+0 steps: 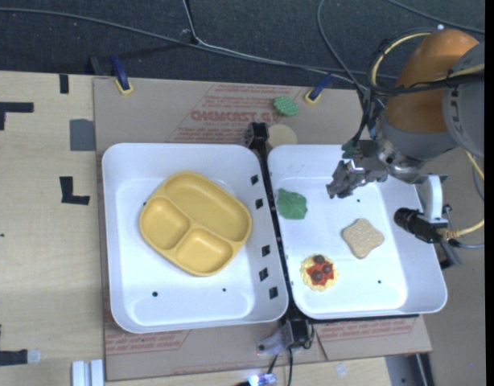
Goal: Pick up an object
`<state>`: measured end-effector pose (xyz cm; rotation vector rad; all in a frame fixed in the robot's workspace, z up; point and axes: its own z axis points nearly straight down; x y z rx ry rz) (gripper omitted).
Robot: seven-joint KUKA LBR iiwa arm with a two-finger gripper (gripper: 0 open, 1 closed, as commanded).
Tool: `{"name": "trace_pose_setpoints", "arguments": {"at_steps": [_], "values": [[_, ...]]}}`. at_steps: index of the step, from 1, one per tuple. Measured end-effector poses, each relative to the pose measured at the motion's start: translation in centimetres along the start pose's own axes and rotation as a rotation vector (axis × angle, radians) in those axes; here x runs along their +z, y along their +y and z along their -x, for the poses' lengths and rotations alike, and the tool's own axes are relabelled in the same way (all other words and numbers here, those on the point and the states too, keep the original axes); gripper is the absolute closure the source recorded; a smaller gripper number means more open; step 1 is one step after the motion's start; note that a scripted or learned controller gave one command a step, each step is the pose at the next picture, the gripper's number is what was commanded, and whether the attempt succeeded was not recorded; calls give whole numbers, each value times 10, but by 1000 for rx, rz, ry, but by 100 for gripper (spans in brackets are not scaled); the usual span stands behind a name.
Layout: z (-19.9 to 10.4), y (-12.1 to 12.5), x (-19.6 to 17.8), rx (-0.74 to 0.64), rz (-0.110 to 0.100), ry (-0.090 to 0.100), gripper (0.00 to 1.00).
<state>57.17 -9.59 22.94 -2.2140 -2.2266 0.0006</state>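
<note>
Pizza toy (319,272) low in right bin; fingers (341,185) above, well apart, state unclear.

A grey KUKA iiwa arm (464,107) with smooth, rounded metal housing, topped by a broad, glossy orange band (436,71) that curves around the segment above the wrist. Below the band the casing narrows to a paler grey collar. Thin black and yellowish cables (376,71) loop around the orange section and trail down alongside the wrist. The dark grey two-finger gripper (343,182), blocky and angular, is built of small metal parts with lighter silver patches. A white bracket (432,199) carries a black cylindrical fitting (416,223) at the arm's side, with a yellow cable (472,230) running from it.
</note>
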Motion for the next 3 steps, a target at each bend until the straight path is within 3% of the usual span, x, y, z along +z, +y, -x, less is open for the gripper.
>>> {"name": "trace_pose_setpoints", "arguments": {"at_steps": [1, 3], "values": [[-48, -9, -7, 0, 0, 1, 100], [-168, -29, 12, -1, -2, 0, 100]]}}
